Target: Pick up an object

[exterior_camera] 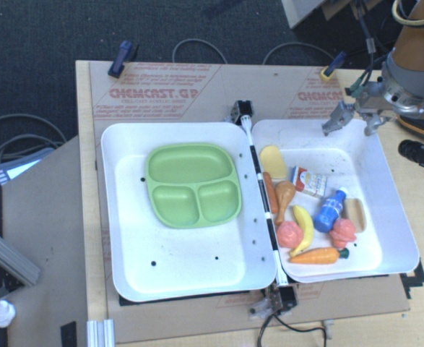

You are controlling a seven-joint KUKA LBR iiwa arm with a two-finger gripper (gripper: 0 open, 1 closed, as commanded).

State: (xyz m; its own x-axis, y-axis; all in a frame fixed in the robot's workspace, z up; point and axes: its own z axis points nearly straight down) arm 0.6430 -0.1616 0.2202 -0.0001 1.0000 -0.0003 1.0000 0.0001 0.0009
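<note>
In the right bin (385, 215), toys are lying untouched: a carrot (314, 256) nearest, then a banana (305, 228) and a blue bottle (329, 210). Farther back, over the bin's far rim, the tool (352, 120) is hovering with fingers spread, gripping nothing. The whole pick is remaining.

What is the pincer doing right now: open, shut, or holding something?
Pincer: open, holding nothing, above the right bin's far edge.
</note>
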